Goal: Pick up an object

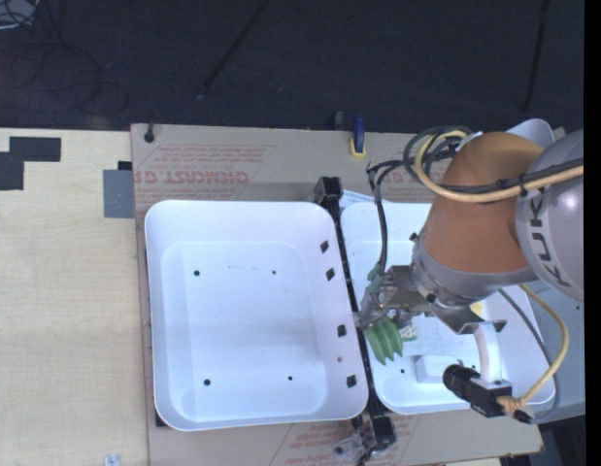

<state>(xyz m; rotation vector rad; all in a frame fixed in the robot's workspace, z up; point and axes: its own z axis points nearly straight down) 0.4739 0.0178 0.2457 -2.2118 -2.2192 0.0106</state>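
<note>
My gripper (385,311) sits in the right half of the frame, low over the left part of the right-hand bin (402,396), just beside the divider between the two bins. My arm's grey wrist and orange band (480,212) cover much of that bin from above. Right under the gripper's tip is one green ridged object (385,340) (it looks like a bunch of soft green fingers). It touches or nearly touches the tip, but I cannot tell whether it is actually gripped, nor how the tool is set; the wrist hides that.

By count: two white bins, the left-hand bin (174,260) filling the middle of the frame. One green object. One small white block (431,368) lies on the right bin's floor, lower right of the green thing.
</note>
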